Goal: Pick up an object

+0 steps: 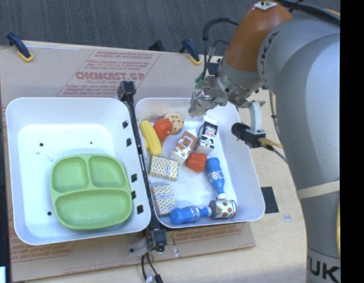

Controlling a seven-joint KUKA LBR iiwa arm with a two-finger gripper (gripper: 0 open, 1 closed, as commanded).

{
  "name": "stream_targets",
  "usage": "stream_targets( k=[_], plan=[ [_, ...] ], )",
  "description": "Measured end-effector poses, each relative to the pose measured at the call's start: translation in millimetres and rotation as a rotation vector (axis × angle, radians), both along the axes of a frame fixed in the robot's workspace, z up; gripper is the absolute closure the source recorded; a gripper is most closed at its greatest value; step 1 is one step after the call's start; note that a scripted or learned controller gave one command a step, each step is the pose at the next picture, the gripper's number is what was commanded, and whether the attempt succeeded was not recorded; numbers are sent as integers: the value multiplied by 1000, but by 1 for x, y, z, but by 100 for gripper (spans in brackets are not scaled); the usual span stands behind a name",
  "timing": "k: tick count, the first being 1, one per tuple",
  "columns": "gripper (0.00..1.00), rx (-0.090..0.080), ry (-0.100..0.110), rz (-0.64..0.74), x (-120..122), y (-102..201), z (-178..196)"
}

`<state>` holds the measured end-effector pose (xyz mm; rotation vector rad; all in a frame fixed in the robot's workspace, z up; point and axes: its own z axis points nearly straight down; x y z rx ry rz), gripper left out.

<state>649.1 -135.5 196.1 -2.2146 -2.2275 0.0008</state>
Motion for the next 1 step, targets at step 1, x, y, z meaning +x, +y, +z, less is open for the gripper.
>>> stream_targets(
  k=[1],
  plan=[
    [100, 0, 1, -1, -75, -11, 44]
  ],
)
